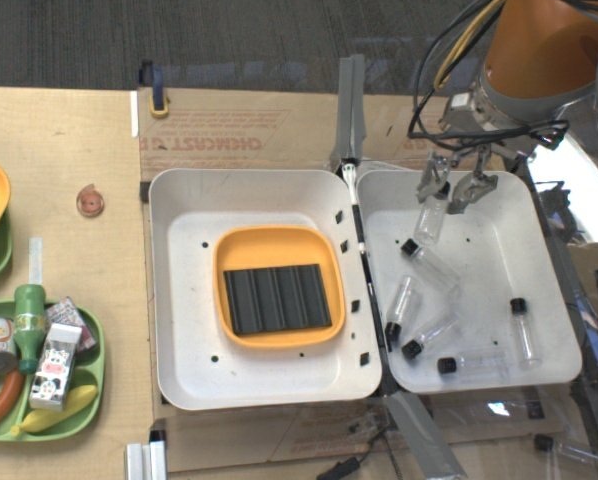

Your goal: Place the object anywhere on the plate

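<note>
An orange plate with a dark ridged insert lies in the left bin. Several clear vials with black caps lie in the right bin. One vial lies at a slant near the bin's back left, its cap toward the front. My gripper hangs over that vial's upper end, its two fingers spread apart and open. Nothing is clamped between them that I can see.
Other vials lie at the bin's middle, front left, front and right. A metal divider runs between the bins. A green tray of toy food sits far left on the bench.
</note>
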### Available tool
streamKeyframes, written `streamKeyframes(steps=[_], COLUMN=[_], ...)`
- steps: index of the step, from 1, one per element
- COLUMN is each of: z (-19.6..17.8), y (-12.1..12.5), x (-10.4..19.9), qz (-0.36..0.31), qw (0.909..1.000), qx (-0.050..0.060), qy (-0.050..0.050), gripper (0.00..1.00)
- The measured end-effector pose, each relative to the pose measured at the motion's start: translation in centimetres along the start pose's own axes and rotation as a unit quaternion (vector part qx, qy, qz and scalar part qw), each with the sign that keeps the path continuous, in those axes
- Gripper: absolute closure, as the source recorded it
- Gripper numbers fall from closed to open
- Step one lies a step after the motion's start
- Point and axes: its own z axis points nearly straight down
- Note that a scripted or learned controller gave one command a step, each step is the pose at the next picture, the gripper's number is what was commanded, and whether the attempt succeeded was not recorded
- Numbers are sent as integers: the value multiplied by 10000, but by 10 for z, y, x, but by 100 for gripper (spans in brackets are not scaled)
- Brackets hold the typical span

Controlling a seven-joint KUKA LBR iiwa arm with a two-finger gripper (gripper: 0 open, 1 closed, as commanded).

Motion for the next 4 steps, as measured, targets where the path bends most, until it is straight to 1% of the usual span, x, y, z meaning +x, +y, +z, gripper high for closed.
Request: streamKeyframes(steps=[1,2,3,4], z=[-4,4,9,36], y=[5,7,10,12], x=[-10,-13,-21,-22], qz=[-1161,-1728,-2562,-4018], qw=[9932,9850,9666,9157], qx=[-7,-8,-3,-18], qy=[-3,2,0,-5], gripper=[100,100,100,100])
